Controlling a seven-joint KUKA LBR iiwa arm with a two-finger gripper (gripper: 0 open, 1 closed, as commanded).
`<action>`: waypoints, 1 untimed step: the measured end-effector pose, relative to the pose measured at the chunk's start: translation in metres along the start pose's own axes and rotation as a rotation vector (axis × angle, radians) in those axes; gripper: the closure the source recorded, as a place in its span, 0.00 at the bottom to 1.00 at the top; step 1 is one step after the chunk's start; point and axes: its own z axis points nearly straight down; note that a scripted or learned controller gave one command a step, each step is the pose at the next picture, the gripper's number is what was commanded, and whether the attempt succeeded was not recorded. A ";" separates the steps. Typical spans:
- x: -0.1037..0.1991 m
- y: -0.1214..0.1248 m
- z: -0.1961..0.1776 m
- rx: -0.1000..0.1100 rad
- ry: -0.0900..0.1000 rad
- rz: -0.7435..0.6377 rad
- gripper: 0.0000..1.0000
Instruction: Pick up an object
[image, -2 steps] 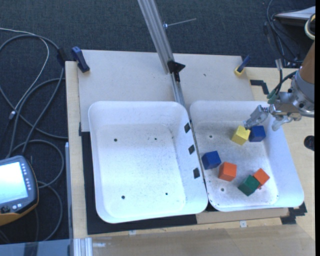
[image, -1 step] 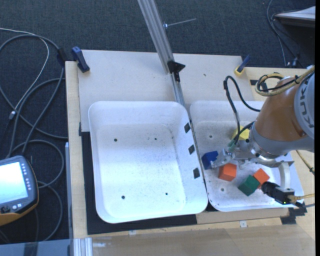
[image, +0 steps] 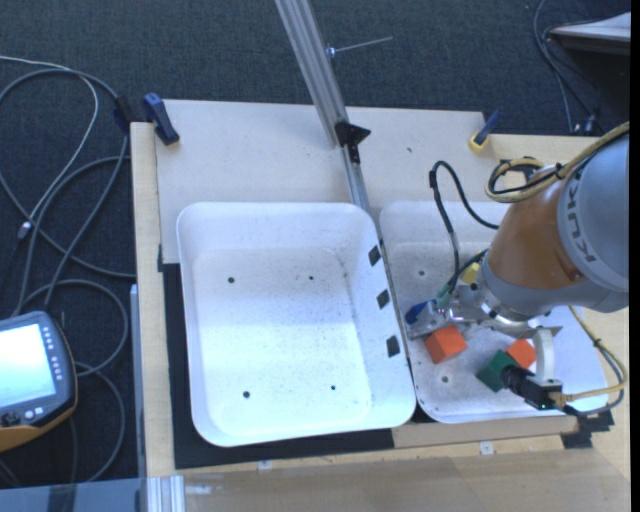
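gripper low in right white bin, jaw state can't tell tbh. orange plastic block right beside it, could get nudged away, or green block bumped.

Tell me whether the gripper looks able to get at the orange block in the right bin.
Probably yes: the gripper hangs right beside the orange block, whose top lies uncovered, with the green block lying apart.

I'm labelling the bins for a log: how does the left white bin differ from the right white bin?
The left shallow white plastic bin shows its speckled floor from wall to wall; the right shallow white plastic bin holds an orange block, a smaller orange block and a green block. The grey and orange arm hangs over the right bin, not the left. Both are shallow, white and round-cornered.
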 end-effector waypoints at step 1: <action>-0.001 -0.001 -0.010 -0.002 -0.002 0.002 1.00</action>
